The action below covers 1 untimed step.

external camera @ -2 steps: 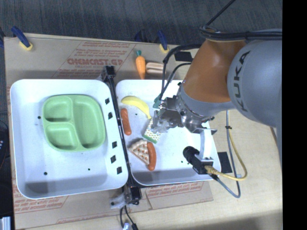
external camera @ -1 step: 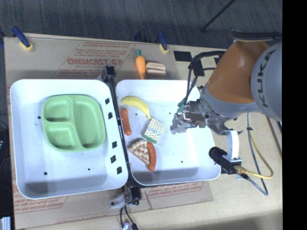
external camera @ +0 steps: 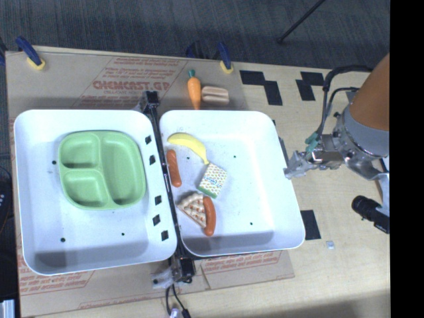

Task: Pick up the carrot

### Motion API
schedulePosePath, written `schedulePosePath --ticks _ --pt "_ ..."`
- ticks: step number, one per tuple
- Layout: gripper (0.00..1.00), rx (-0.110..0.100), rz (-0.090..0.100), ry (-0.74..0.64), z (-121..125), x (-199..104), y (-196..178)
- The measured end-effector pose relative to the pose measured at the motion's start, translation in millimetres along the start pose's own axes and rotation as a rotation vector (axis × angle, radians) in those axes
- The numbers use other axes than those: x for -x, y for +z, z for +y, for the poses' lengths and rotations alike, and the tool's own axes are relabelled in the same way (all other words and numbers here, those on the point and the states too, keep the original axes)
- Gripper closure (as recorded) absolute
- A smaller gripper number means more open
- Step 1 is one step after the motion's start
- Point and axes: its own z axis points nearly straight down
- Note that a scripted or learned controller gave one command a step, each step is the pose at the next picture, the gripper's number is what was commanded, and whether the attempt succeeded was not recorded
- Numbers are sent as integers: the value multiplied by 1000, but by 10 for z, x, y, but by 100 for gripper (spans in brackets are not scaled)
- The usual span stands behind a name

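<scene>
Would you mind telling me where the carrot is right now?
The carrot lies on the bench outside the bins, just beyond the right bin's far rim, immediately left of a small tan block.

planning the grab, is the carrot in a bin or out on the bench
Out. The carrot lies on the cardboard beyond the right bin's far rim, beside a small tan block.
</scene>
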Motion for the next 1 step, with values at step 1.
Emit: schedulePosePath --ticks 1 --pt "100 -3 2 110 1 -428 739"
